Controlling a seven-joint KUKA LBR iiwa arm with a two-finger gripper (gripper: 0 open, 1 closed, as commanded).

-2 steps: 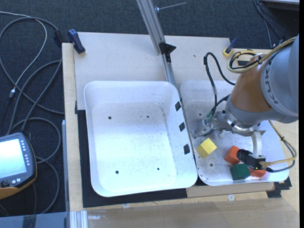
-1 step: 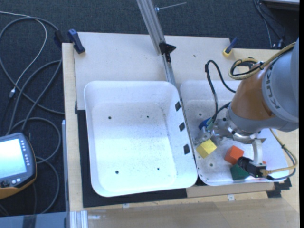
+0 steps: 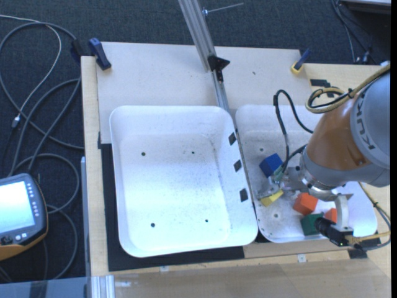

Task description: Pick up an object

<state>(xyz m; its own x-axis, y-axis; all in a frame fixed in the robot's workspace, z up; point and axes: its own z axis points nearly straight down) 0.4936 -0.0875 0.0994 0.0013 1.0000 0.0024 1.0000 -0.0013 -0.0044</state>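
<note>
In the right bin (image 3: pixel 254 124) lie a blue cube (image 3: pixel 271 164), a yellow piece (image 3: pixel 271 197), an orange block (image 3: pixel 305 203) and a green block (image 3: pixel 311 225). A second small orange piece (image 3: pixel 332 215) sits beside the green block. My gripper (image 3: pixel 277 180) is low in this bin, between the blue cube and the yellow piece and close to both. The grey and orange wrist covers the bin's right half and hides much of the gripper. Nothing can be seen held.
The left bin (image 3: pixel 162 113) stands beside the right one, with black clips (image 3: pixel 237 164) on the shared wall. A slanted metal pole (image 3: pixel 197 30) rises from the back. Clamps (image 3: pixel 99 53) sit at the bench corners. Cables loop over the arm (image 3: pixel 285 113).
</note>
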